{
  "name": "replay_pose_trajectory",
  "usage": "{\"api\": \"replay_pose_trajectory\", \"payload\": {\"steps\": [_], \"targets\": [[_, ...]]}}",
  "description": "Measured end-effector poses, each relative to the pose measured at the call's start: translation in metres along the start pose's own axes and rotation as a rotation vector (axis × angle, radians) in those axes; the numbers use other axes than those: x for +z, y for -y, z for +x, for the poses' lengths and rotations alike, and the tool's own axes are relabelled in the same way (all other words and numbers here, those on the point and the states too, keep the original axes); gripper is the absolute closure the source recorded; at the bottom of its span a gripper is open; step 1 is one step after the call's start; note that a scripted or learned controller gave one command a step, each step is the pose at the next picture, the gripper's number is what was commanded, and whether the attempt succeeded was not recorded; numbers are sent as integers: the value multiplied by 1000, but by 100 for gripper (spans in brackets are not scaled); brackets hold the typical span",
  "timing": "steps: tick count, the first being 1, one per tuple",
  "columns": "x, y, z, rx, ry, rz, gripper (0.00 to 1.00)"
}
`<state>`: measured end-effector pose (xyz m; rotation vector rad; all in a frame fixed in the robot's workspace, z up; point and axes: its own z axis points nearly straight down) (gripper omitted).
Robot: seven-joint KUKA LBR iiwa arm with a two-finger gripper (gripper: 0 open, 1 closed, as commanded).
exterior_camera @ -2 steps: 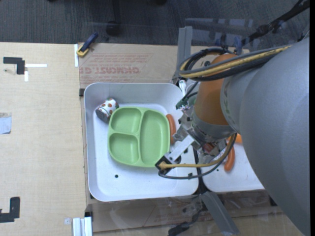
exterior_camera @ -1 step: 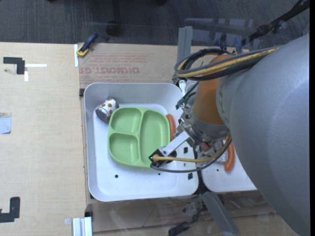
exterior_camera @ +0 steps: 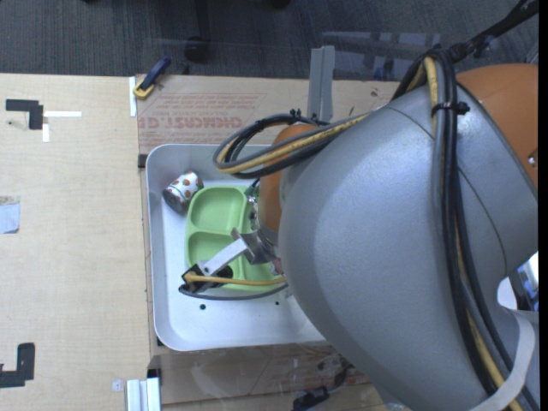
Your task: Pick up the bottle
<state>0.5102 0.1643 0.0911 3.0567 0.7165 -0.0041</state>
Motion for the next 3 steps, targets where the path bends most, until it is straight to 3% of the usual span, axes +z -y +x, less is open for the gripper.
{"api": "replay_pose_trajectory", "payload": {"steps": [1,2,3], "targets": [[0,39,-4,266,1,1,0],[-200,48,-12,224,-2,-1,0],[-24,72,-2,155,4,0,0]]}}
